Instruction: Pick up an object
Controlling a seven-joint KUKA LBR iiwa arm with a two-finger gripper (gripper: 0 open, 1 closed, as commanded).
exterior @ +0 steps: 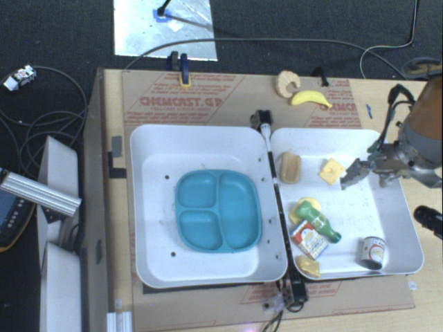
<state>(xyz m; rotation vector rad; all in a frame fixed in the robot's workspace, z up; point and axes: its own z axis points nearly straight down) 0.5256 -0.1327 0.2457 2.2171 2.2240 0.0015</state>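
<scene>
**Gripper hovering in the right bin, nothing grabbed**

Yellow block (331, 171) sits at 12 o'clock in the right bin (394, 213), too small to read any long axis. Gripper (351, 173) just at its 3 o'clock, fingers spread, holding nothing. Arm cut off at the frame edge.
</scene>
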